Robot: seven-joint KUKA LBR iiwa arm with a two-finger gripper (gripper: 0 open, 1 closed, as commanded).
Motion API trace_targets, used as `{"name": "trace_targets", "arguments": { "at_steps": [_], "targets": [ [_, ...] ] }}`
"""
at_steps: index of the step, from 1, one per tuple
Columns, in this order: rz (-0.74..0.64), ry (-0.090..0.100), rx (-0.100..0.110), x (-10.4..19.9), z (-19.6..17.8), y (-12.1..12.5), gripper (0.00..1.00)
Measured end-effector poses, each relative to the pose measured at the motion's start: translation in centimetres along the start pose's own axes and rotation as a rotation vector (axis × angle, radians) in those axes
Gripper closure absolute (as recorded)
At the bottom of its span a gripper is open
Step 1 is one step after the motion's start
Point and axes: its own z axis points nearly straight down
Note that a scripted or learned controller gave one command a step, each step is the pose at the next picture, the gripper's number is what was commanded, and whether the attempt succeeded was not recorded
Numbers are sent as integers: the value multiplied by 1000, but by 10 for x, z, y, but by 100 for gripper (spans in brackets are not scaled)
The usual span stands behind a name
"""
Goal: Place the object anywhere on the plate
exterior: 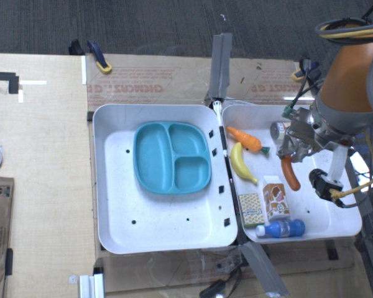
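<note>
Two shallow white bins sit side by side. The left bin bears a teal divided plate. Over the right bin hangs the grey arm with its orange band. Its gripper has fingers clamped on a hot dog sausage, which hangs tilted. Beside it lie a banana, a carrot, a small carton, a blue bottle and a cracker box.

Arm: broad orange band over a grey metal wrist housing. Yellow and black cables loop across its top. Green connector at the wrist's left side. Gripper hardware dark grey; black cabled fitting hangs lower right
</note>
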Motion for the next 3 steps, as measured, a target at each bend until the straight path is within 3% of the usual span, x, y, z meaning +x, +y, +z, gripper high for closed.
{"name": "trace_targets", "arguments": {
  "at_steps": [1, 2, 3],
  "targets": [
    [-251, 1, -1, 86, 50, 13, 100],
    [-384, 0, -3, 162, 56, 27, 100],
    [-384, 0, -3, 162, 56, 27, 0]
  ]
}}
